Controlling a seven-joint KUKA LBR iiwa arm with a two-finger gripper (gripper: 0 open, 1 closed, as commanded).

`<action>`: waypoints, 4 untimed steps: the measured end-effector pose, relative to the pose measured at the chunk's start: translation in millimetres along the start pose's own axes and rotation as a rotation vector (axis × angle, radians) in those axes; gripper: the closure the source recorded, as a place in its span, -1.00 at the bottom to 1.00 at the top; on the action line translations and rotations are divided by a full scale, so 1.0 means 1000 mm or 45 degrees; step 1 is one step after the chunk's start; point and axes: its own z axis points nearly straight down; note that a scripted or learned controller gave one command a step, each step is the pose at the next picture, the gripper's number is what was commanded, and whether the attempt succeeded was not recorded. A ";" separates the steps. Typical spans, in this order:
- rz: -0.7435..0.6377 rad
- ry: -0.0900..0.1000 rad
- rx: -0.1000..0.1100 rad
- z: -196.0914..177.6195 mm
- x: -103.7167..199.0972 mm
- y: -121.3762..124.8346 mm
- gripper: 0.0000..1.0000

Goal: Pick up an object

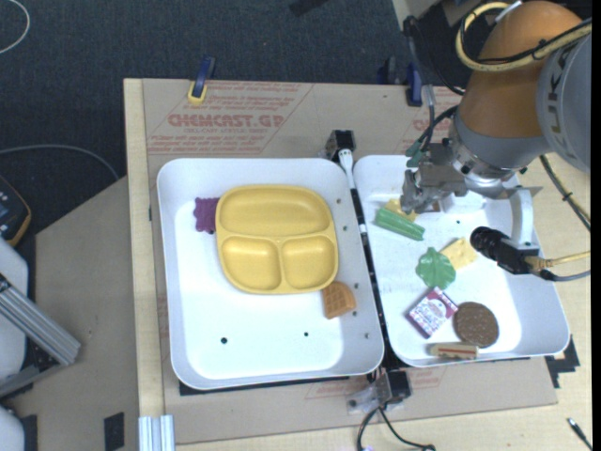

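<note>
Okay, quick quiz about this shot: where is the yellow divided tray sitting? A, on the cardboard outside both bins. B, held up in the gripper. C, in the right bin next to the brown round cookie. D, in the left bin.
D: the yellow divided tray lies flat inside the left bin, with a purple item at its left edge and a small tan piece by its lower right corner.

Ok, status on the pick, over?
Gripper low over right bin, beside green stick. Nothing seen held. Leaf and cookie lie apart.
</note>
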 end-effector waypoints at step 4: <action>0.011 -0.001 0.011 0.025 0.076 0.009 1.00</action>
